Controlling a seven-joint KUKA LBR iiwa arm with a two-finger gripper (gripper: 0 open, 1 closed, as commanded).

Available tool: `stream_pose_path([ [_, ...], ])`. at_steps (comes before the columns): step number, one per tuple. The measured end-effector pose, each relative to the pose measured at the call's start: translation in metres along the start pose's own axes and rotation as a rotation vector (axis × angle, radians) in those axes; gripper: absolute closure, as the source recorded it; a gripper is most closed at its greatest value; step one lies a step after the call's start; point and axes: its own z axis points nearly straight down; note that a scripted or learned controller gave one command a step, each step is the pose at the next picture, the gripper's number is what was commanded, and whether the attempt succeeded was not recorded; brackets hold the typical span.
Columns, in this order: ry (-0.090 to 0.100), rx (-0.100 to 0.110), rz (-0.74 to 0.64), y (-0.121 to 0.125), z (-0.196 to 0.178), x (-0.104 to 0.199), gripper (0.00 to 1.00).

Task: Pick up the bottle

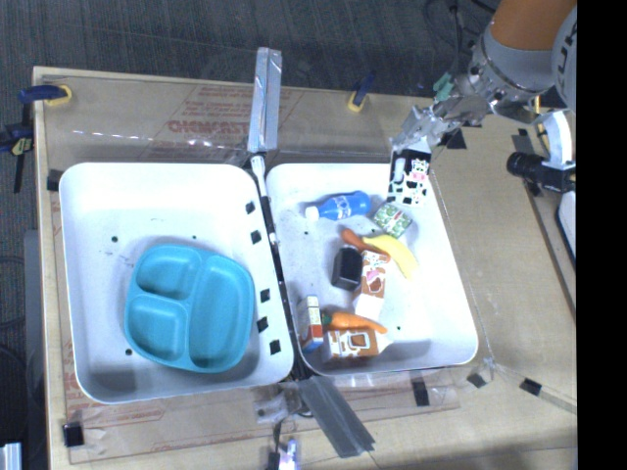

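The hand [423, 137] hangs over the right bin's [453, 292] far rim, apparently gripping a cow-print carton [410, 179] — not the blue bottle [338, 207] lying just left, risking a wrong pick.

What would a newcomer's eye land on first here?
The big turquoise divided tray lying alone in the left bin. Next the clutter in the right bin: a blue bottle on its side near the far wall, cartons, a carrot and a banana. Then the tool over that bin's far right corner with a black-and-white cow-print carton right beneath it.
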Motion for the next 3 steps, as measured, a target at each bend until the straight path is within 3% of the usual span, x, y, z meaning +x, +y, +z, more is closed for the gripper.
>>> stream_pose_path([
  [1, 0.000, 0.001, -0.001, 0.000, 0.000, 0.000, 0.00],
  [3, -0.001, -0.002, 0.127, 0.015, 0.230, 0.011, 0.00],
])
